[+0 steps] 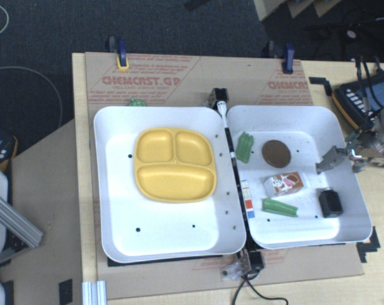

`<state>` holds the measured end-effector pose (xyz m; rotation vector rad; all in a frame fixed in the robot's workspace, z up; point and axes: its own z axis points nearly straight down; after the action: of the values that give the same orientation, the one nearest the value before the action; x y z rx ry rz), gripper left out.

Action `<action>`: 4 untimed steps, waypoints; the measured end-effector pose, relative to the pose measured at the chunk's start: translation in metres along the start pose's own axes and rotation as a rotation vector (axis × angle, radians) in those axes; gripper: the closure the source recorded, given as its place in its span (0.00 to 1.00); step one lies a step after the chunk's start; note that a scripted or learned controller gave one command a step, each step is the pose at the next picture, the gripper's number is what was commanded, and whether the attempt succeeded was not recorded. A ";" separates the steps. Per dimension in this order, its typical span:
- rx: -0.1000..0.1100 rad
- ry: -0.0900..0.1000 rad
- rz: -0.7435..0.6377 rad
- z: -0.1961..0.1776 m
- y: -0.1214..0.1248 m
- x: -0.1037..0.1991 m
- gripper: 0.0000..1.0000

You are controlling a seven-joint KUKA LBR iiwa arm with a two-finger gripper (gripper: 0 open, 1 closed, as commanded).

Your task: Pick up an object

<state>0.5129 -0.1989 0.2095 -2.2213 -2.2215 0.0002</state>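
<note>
Presently the gripper [336, 158] sits at the right rim of the right bin [306, 234], reaching in from beyond that bin's right wall; whether it is wide or narrow cannot be told from this view, and nothing is seen in its grasp. Within the right bin lie five candidates: a brown disc [276, 152] near the bin's centre, a green piece [244, 147] toward its left wall, a packet [284, 183] below the disc, a green pod [279, 207] nearer the front wall, and a black block [330, 203] toward the right wall, just below the gripper. The left bin [115, 189], beside the right bin, holds a yellow tray [175, 164]. Judged stage: approach, with no object yet secured. The next move likely calls for centring over one object, the black block being nearest, then descending squarely to it.
</note>
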 end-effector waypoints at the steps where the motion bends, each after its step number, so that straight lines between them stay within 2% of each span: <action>1: -0.003 -0.002 -0.001 -0.011 0.001 0.000 1.00; 2: 0.009 0.006 -0.005 0.046 -0.031 0.067 1.00; 3: 0.001 0.004 -0.008 0.024 -0.033 0.142 1.00; 4: -0.007 0.002 -0.009 -0.033 -0.032 0.212 1.00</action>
<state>0.4804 0.0126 0.2425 -2.2130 -2.2341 -0.0101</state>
